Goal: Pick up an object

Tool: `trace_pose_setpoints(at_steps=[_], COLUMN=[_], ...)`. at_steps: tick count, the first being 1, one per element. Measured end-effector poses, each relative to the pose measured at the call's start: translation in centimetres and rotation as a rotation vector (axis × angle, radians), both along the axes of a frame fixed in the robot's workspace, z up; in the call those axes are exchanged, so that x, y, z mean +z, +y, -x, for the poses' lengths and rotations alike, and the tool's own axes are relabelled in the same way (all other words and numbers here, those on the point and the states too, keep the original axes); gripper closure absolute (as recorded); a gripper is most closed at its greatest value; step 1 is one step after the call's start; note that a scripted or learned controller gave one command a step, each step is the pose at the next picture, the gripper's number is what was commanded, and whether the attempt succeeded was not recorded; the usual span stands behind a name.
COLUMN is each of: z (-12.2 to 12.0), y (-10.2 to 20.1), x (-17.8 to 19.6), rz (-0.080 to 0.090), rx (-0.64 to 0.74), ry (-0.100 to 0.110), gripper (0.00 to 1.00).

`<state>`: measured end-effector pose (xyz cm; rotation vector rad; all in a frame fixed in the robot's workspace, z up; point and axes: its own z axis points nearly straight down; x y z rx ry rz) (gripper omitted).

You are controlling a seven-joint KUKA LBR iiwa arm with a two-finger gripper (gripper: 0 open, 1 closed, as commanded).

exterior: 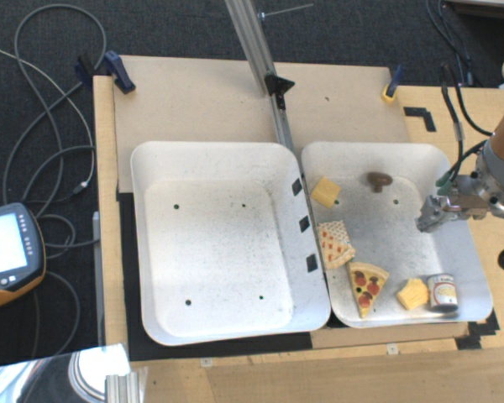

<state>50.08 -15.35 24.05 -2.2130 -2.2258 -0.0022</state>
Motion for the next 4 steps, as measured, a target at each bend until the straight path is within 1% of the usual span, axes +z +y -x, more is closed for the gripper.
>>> trace_pose_setpoints(at_steps=[1,2,3,4], z=[-0.4,-1.4,-2.8,-4.8], y=[6.1,11.4,15.7,20.6], x=[-0.4,-1.5,-1.1,-0.8], rz=[-0.001,-0.001,0.001,0.001], rx=[0.002,0.001,0.001,0.001], ry=[0.001,0.003,-0.003,-0.003], gripper=[1.0,1.0,1.0,1.0])
